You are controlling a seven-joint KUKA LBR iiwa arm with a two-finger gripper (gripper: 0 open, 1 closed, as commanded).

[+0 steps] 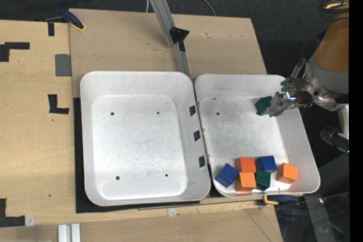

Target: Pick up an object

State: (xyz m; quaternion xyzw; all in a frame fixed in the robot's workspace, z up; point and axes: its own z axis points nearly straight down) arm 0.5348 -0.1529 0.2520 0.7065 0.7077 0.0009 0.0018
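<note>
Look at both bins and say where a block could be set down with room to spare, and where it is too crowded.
The left bin has a bare floor from wall to wall. In the right bin, the middle is free, between the gripper with a green block at its tip near the far right and the block cluster. The near edge is crowded with those blocks.

Two white bins (139, 82) speckled with dark dots, tan wooden desk (113, 37), orange blocks (246, 165), blue blocks (227, 174), dark green block (262, 179), another green block (264, 105), grey arm with orange band (334, 48)
</note>
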